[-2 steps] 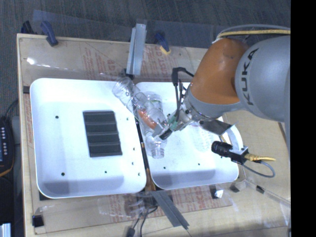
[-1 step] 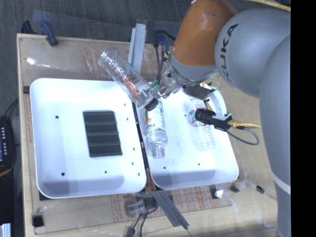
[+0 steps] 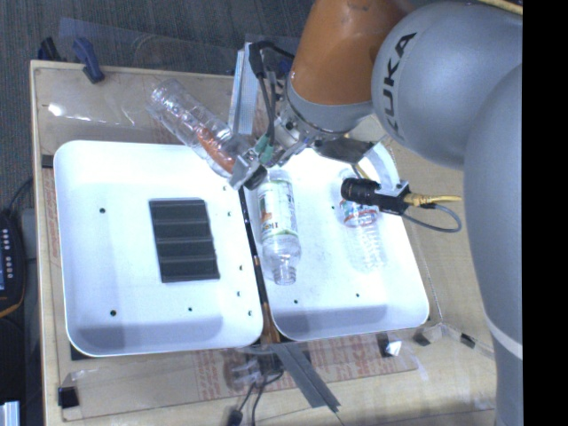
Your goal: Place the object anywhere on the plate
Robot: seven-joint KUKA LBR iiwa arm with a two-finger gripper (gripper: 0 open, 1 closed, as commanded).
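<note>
The big grey arm [image 3: 444, 69] fills the 2 o'clock corner, its orange band [image 3: 342, 34] sitting just above the wrist as it leans in over the tabletop [image 3: 133, 375]. Below it, two shallow white bins lie side by side: the left bin [image 3: 98, 264] carries a dark ribbed plate [image 3: 184, 240] flat near its middle, and the right bin [image 3: 399, 300] carries two bottles. The hand [image 3: 253, 162] hangs at 12 o'clock of the seam between the bins, right over the far rims; whether it is clenched or released, I cannot tell, the tips are lost in clutter. A clear plastic bottle [image 3: 191, 127] with something orange inside lies tilted at 11 o'clock from the hand, across the far edge of the left bin, its lower end just beside the hand, though contact cannot be made out. A labelled bottle [image 3: 276, 229] lies just at 6 o'clock of the hand, along the right bin's left wall, well apart from the plate. A smaller crumpled bottle [image 3: 362, 233] rests at 3 o'clock of that one. A black cylinder with a yellow cable [image 3: 382, 198] juts over it.
</note>
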